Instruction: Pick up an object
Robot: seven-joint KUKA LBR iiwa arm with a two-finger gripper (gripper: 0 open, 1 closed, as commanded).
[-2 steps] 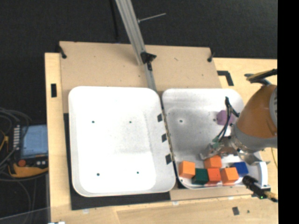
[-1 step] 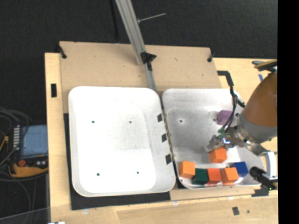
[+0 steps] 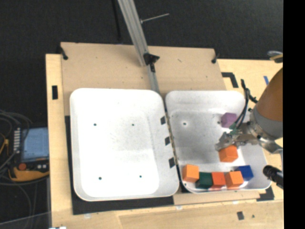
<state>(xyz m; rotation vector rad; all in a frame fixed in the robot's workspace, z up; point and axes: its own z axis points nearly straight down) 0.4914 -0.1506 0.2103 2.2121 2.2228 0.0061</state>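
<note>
Camera view: right bin point(image 3: 200, 101) holds coloured blocks point(image 3: 217, 179); gripper point(image 3: 230, 144) grasps an orange cube point(image 3: 228, 154).

A tan bench point(image 3: 119, 66) bears two white bins point(image 3: 119, 142) side by side.

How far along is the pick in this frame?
Done: the arm has reached into the right bin, and the gripper sits right above an orange block. In hand: whether it grips that block can't be judged. Left: lifting it clear; other blocks, orange, green and blue, line the near wall.
</note>
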